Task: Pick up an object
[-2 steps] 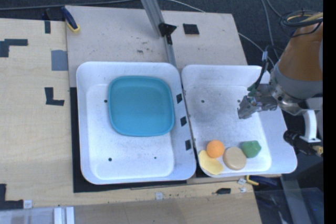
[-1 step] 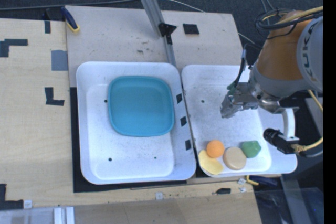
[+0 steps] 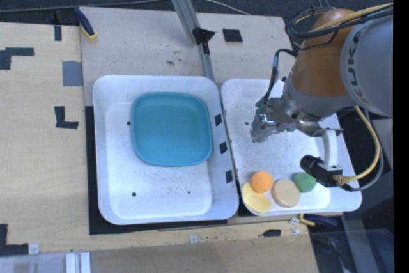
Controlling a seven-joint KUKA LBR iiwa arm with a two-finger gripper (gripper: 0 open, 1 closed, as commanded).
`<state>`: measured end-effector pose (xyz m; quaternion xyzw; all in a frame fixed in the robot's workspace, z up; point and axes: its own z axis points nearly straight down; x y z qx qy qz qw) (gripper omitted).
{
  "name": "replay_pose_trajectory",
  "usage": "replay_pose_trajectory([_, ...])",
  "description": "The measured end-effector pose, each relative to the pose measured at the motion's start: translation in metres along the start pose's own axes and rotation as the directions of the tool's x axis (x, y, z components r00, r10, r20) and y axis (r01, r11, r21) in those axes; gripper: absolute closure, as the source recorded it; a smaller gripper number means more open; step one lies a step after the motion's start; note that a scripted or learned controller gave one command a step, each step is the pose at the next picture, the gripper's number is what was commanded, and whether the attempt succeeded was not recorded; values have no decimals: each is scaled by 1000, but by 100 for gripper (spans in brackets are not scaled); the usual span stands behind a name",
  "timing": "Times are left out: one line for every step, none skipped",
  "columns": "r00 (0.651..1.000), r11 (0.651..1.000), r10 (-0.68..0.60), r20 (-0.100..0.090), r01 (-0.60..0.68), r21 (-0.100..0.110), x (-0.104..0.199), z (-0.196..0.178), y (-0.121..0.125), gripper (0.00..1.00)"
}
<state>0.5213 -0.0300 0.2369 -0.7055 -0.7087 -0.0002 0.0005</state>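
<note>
Jaws: state not discernible; gripper (image 3: 261, 128) hangs over the bare upper floor of the right bin (image 3: 243, 91). Orange ball (image 3: 261, 181) lies nearer the bin's front edge, well apart from the gripper, beside a tan disc (image 3: 285, 193), green piece (image 3: 305, 182) and yellow piece (image 3: 255, 202).

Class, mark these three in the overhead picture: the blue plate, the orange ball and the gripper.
blue plate (image 3: 171, 128), camera view, middle of its flat face, in the left bin.
orange ball (image 3: 261, 181), camera view, top of the ball, in the right bin.
gripper (image 3: 259, 132), camera view, its tip above the right bin's floor.
</note>
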Motion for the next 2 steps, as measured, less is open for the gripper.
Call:
replay_pose_trajectory([1000, 1000, 0, 0, 0, 0, 52, -7, -1, 100])
replay_pose_trajectory([1000, 1000, -1, 0, 1, 0, 104, -7, 6, 100])
